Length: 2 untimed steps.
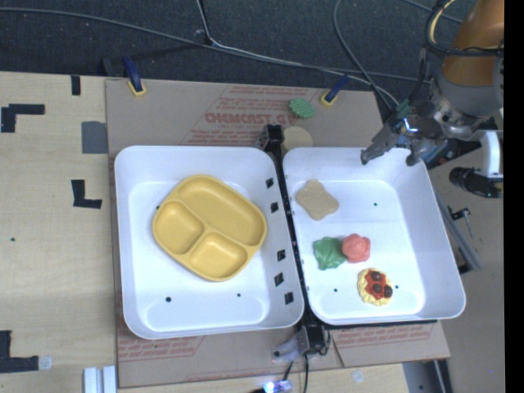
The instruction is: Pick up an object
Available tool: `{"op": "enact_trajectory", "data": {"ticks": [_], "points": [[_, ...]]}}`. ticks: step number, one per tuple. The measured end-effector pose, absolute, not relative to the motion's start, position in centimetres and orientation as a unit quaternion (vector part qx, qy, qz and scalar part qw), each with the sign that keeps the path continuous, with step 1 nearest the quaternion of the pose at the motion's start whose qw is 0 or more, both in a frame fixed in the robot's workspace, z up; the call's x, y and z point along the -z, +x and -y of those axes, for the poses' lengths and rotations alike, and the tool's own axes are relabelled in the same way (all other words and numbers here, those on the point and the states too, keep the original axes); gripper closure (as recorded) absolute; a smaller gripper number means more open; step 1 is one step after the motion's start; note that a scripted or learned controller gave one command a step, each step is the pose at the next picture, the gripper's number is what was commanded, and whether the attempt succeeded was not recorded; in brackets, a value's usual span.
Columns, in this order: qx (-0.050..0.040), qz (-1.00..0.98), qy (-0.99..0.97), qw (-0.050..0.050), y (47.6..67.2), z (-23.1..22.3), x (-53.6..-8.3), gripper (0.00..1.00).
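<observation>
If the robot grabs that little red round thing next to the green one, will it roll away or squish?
The red round toy looks rounded, so a nudge might roll it, though the green toy touching its left side may stop it going that way. It is small and looks like play food, so probably light. The smooth-looking bin floor might let it slide. Whether it squishes, I cannot tell.

End effector (391, 148) hovers open over right bin (434, 219).
</observation>
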<state>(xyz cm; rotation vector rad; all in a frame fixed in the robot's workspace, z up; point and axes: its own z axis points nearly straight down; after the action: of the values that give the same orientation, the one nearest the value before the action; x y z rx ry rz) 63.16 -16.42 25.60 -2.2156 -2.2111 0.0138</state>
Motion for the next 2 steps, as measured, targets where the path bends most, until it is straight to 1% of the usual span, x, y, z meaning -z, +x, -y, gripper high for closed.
{"op": "enact_trajectory", "data": {"ticks": [1, 2], "points": [[-0.0006, 0.708, -0.706, 0.0, 63.4, 16.4, -26.5, 0.0], [-0.002, 0.708, -0.707, 0.001, 62.7, 16.2, -21.9, 0.0]]}}
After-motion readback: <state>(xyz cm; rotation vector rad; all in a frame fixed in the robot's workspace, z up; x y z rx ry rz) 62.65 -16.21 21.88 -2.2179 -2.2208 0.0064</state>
